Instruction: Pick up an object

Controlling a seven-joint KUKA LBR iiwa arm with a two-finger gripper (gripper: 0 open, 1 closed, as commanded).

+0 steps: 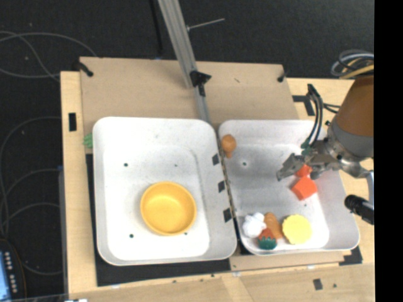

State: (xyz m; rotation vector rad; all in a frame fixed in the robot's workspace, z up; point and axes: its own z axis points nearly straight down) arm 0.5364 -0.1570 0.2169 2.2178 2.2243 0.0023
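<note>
Orange block (305,188) is my likely target: it sits in the right bin (264,137), right-of-centre, with its upper edge directly under my pincer (302,167). From this angle the block's top overlaps the pincer tips, so I can't tell whether it's between the fingers or just below them. Finger spread is not resolvable either, since dark linkage hides it. I'm not claiming a grasp.

Progress, as I read it: approach is done and I'm positioned over the block at roughly the right spot. Block looks to be resting on the bin floor, not lifted. So closure and lift are both unconfirmed, and the pick itself is outstanding.

Other candidates in the same bin:
- yellow round piece (296,229), near the front wall
- small orange carrot-like item (272,221), just beside it
- white lump (253,224), touching or nearly touching the carrot item
- red and teal bit (267,240), at the front edge under those
- brown ball (228,144), at the bin's left wall, well apart from the rest

Front cluster is tightly packed, so it's a worse bet than the isolated block.

Left bin (126,143) holds a yellow bowl (167,207), front-centre. It's outside my current position.

Left to do, by my judgement: confirm the fingers straddle the block, close, raise, and check it comes up with me.
</note>
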